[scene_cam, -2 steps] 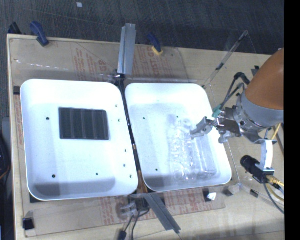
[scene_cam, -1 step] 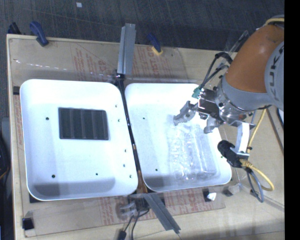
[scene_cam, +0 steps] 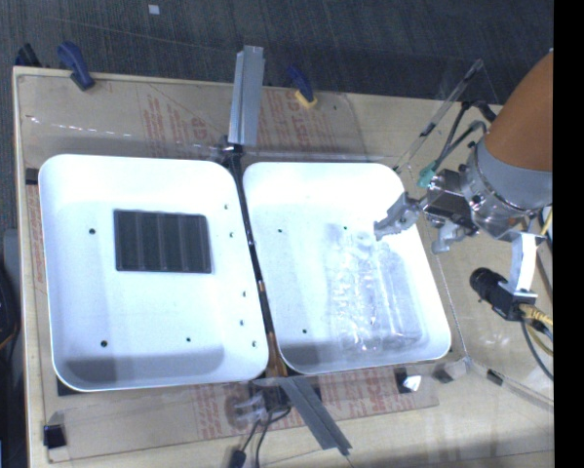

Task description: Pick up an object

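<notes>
Near edge: a grey metal bracket (scene_cam: 311,412) lies on the tabletop (scene_cam: 486,417) just in front of the gap between the two bins, with a cable trailing off the near side.
Left bin (scene_cam: 67,261): white and shallow, and here's a dark ribbed rectangular panel (scene_cam: 163,241) lying flat in its far-left part, well clear of the walls.
Right bin (scene_cam: 292,261): white as well, sitting tight against the left one along a dark seam.
Clear plastic bottle (scene_cam: 369,295): this is the task's thing, lying on its side in the right half of the right bin, stretched from near to far; it's see-through and shiny, so its outline is hard to follow.
My claw (scene_cam: 387,222): I'm reaching in from the right, tip over the far-right part of the right bin, just beyond the far end of the bottle. I can't tell whether my fingers are spread or closed, and I see nothing held between them.
My arm: grey wrist with the orange band above it, at the right, over the bin's right rim, cables looping around it.
Far side: an upright grey post (scene_cam: 247,96) stands behind the seam between the bins, with blue clamps (scene_cam: 75,64) on the tabletop's far edge.
</notes>
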Controlling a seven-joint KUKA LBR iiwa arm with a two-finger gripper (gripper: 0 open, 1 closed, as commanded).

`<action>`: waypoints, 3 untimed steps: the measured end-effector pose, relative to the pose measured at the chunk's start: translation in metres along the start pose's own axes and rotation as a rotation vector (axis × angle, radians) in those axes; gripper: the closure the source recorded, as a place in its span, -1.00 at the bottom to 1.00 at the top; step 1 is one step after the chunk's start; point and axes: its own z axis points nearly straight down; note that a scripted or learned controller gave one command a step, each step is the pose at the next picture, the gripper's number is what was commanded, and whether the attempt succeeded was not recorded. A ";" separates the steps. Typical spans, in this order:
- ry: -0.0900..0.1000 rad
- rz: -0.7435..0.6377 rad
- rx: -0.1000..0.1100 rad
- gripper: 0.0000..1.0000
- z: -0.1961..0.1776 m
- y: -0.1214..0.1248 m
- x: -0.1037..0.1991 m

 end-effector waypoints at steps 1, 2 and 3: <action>0.000 0.068 0.003 -1.00 0.065 0.013 -0.011; -0.001 -0.256 -0.004 -1.00 0.019 0.007 -0.009; -0.001 -0.275 -0.004 -1.00 -0.018 -0.012 -0.016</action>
